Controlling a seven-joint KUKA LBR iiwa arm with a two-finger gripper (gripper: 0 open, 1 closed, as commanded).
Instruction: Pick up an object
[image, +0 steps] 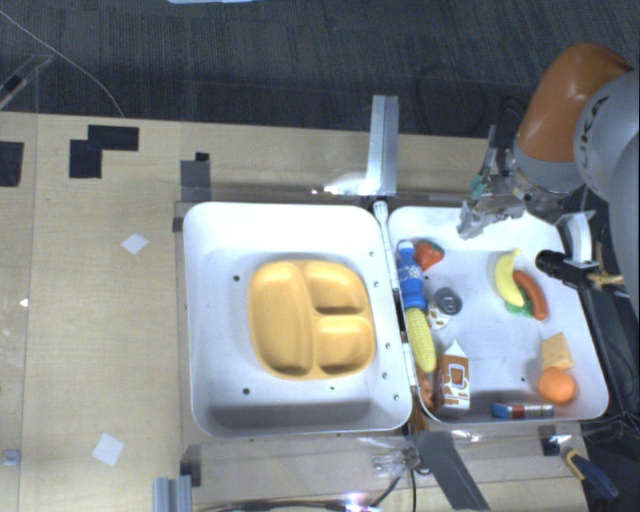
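Currently the hand (488, 212) hangs over the far edge of the right bin (590, 400), close to its back wall; whether its fingers are apart or together cannot be told at this resolution, and nothing is seen between them. No object has been picked; the candidates all lie in the right bin, toward the near side from the hand. Nearest, in my judgement, are the red-and-orange piece (429, 255) at the top of the bin's left edge and the banana (509, 279), just beside a red sausage-shaped item (532, 296); the banana lies nearer the viewer and slightly right of the hand, its long axis running roughly from far to near. Along the left wall stand a blue bottle (410, 285) and a corn cob (421, 338), both lengthwise along that wall; a small carton (455, 377), an orange (557, 385) and a marker (522, 410) sit well apart toward the near edge. The left bin (215, 300) holds a yellow divided tray (310, 318). A descent onto the banana would call for the fingers to close across its short axis.
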